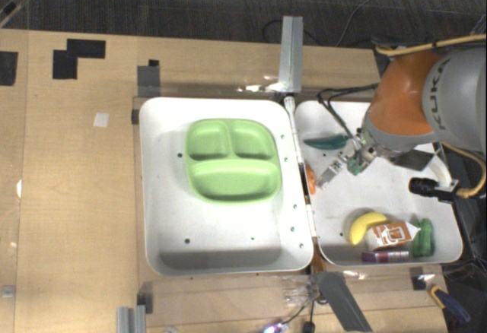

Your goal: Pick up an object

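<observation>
My gripper [342, 166] hangs low over the upper left part of the right bin [396, 195], its fingers [329, 171] pointing down-left. The fingers stand apart and nothing shows between them. Just above it lies a flat teal object [325, 142]. At the bin's front edge are a yellow banana [365, 224], a small orange-and-white box [393, 234], a green object [424, 237] and a purple marker [385, 255]. All of these lie apart from the gripper.
The left bin [163, 195] holds a green divided plate [231, 158]. A small orange item [310, 181] sits at the wall between the bins. The arm's orange band [403, 99] and grey body [460, 99] overhang the right bin's far right. A black cable [335, 107] loops by the back wall.
</observation>
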You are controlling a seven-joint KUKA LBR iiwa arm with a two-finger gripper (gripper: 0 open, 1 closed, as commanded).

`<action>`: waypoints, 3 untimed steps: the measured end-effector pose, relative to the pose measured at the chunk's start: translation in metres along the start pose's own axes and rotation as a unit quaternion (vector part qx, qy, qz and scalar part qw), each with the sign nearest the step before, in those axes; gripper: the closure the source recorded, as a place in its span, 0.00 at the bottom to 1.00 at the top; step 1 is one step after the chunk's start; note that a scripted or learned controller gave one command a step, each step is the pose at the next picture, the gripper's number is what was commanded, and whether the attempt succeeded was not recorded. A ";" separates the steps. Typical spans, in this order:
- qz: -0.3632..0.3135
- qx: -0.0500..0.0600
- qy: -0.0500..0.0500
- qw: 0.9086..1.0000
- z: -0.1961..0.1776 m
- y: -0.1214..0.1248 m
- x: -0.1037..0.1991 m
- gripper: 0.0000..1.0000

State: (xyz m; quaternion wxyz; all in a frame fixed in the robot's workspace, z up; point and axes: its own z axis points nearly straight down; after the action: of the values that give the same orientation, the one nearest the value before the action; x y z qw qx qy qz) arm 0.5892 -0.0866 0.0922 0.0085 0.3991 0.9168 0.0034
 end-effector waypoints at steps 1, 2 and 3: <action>-0.021 0.024 0.022 0.999 0.004 0.038 -0.050 0.00; 0.074 0.005 0.004 0.997 -0.048 -0.031 0.014 0.00; 0.112 0.006 0.005 0.994 -0.011 -0.071 0.038 0.00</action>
State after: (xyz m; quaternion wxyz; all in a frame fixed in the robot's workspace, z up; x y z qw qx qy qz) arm 0.5117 -0.1072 0.1016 0.0015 0.4997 0.8662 0.0009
